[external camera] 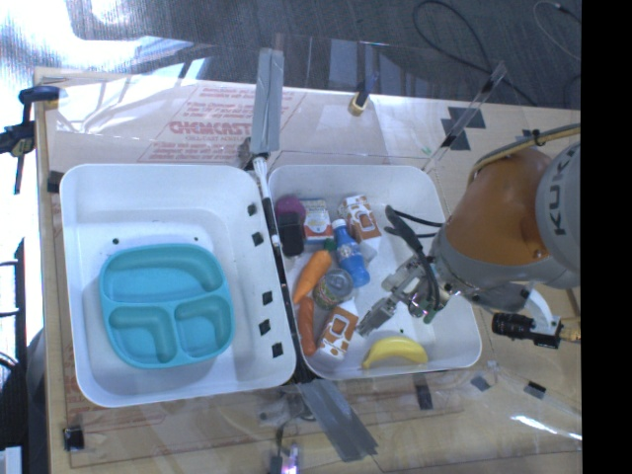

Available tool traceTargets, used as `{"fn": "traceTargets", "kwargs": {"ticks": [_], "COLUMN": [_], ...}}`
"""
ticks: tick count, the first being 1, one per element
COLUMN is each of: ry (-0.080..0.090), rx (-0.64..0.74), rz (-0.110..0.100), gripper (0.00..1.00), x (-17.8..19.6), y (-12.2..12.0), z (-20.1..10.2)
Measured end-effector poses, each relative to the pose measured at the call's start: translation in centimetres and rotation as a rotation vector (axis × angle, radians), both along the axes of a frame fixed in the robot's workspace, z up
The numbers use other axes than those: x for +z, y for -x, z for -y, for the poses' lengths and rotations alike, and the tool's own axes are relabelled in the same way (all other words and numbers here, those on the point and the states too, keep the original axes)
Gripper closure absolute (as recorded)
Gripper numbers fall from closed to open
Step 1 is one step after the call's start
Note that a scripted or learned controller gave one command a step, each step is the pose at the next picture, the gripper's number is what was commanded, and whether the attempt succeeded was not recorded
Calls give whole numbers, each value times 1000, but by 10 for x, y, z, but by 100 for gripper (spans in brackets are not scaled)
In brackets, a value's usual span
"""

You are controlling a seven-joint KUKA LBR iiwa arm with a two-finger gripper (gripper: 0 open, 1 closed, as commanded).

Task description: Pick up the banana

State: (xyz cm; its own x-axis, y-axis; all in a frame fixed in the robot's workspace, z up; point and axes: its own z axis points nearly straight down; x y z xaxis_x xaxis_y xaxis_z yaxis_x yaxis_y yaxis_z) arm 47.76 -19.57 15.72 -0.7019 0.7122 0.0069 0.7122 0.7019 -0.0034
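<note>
Banana (pixel 396 352) yellow, curved, lying flat nr bin (pixel 449 358) front edge.

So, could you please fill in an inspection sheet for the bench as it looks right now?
Surface: wooden bench bearing two white bins side by side.
Job's things: banana lies in the right bin, near its front wall.
Clutter: carrot, blue bottle, can, small cartons; blue tray in the left bin.
Grippers: claw hovers just above the banana, holding nothing.
Cables: black cables at the wrist and on the floor.
Surroundings: dark floor, printed sheet behind the bins.
</note>
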Motion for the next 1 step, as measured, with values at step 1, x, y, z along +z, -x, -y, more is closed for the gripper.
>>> {"fn": "traceTargets", "kwargs": {"ticks": [1], "ry": [0], "rx": [198], "rz": [3], "gripper": [0], "x": [-68], "y": [1], "z": [14]}}
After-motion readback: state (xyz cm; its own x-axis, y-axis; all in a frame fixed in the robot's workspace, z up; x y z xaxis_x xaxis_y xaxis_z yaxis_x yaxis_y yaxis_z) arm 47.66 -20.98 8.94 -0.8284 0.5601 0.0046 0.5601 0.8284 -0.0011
